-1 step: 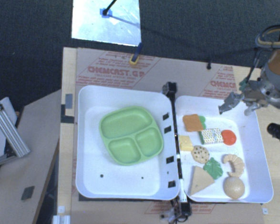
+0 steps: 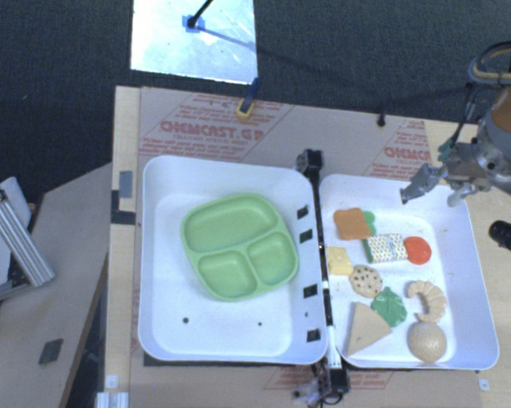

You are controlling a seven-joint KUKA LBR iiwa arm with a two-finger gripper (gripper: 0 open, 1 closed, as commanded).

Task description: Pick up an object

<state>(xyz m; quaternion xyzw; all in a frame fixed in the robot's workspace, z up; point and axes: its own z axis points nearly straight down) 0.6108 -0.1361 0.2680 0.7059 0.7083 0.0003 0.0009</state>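
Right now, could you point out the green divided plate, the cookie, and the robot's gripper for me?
green divided plate [image 2: 236, 232]: camera view, on the floor of its large upper compartment.
chocolate chip cookie [image 2: 366, 281]: camera view, on the middle of its top.
gripper [image 2: 437, 190]: camera view, midway between its two fingertips.

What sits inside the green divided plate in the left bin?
The green plate shows three bare compartments, nothing in them. It covers the left bin floor beneath it, so anything under it is hidden.
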